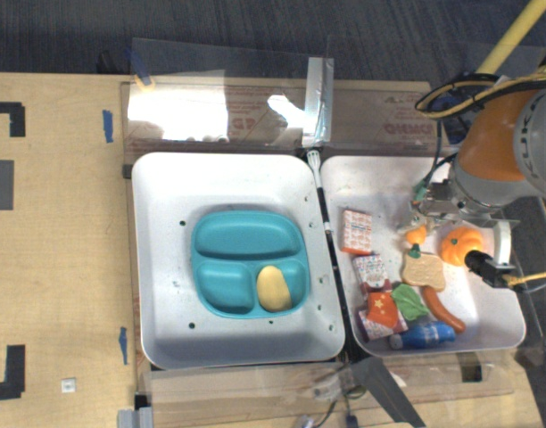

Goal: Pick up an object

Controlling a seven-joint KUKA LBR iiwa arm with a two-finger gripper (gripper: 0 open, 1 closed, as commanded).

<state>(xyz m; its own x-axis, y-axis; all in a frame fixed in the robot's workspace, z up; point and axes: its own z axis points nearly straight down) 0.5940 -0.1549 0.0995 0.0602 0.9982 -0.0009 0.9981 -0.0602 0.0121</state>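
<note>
Gripper (434, 205) at frame right over the right bin (509, 328), finger state can't tell. Toy clutter below it: red-white packet (356, 230) (print unreadable), blue bottle (426, 335), bread slice (424, 271).

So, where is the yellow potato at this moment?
In the camera view, the yellow potato lies in the left bin, inside the lower right compartment of the teal tray, near the divider between the two bins.

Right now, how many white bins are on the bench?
2. The left bin holds a teal tray with a yellow potato-like piece in it. The right bin holds a pile of small toy foods under the arm.
</note>
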